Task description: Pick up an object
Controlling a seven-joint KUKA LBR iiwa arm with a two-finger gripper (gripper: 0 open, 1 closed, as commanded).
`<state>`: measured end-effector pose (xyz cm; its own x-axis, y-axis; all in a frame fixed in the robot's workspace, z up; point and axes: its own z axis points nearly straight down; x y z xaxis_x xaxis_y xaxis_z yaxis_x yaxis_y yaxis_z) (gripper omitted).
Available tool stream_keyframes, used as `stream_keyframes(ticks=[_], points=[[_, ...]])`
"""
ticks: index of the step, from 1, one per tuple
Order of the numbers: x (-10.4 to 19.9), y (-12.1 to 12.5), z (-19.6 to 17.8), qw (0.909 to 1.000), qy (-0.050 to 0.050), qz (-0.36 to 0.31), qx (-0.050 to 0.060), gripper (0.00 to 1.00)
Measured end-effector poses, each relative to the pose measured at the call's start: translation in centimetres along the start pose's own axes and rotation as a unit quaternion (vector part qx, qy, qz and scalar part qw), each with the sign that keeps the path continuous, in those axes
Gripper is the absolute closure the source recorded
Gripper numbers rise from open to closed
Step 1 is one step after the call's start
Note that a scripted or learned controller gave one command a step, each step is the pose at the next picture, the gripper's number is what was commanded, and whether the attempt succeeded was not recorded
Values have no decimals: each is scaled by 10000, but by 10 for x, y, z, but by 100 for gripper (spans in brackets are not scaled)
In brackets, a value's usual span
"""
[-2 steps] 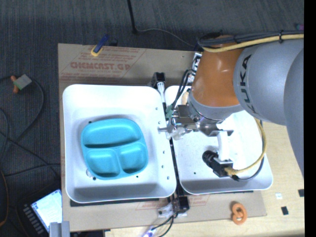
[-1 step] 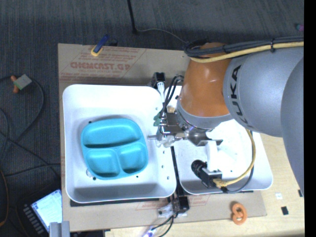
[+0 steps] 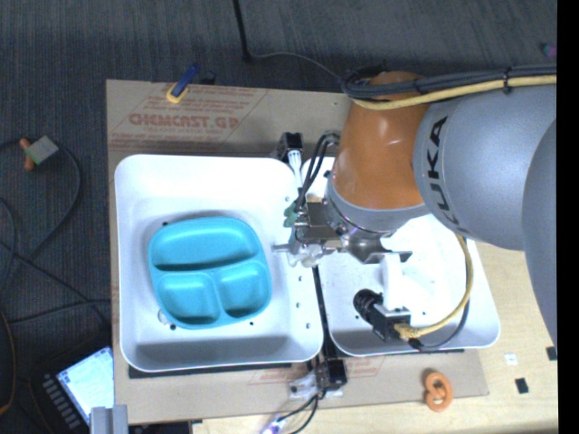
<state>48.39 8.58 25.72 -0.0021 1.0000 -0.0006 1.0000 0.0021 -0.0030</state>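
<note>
Grey arm segment (image 3: pixel 488 170) fills the view's right and upper right, closest to the lens; orange band (image 3: pixel 380 152) sits just beyond it, above the wrist.

Gripper (image 3: pixel 303 247) hangs over the seam where the two bins meet, at the inner rim of the left-of-view bin (image 3: pixel 131 188). How wide it is set is not readable from this angle; the wrist body hides it. Nothing is seen held in it.

Task thing: blue divided tray (image 3: pixel 210 271), three compartments, flat on the floor of the left-of-view bin.
- Its left and near edges lie near the bin walls.
- Bare white floor along the far wall: the widest open strip.
- A narrower bare strip runs between the tray's right edge and the inner wall, just beside the gripper.
- Gripper and tray are apart, not touching.

Right-of-view bin (image 3: pixel 348 328): the arm covers much of it; bare white floor shows at its near-left corner and under the wrist.

Bench: printed board (image 3: pixel 185 120) lies under both bins. A blue-and-yellow item (image 3: pixel 184 81) rests at the board's far edge, well apart from the bins. An orange ring (image 3: pixel 438 389) lies on the bench outside the near rim of the right-of-view bin.
</note>
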Motion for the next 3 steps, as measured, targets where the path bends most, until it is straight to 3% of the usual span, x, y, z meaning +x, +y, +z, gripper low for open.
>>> stream_keyframes(ticks=[1,2,3], points=[[29,-1,16,10000,-4,3,-1,100],[-67,14,73,10000,-6,21,1,100],[-34,74,23,10000,1,5,-18,100]])
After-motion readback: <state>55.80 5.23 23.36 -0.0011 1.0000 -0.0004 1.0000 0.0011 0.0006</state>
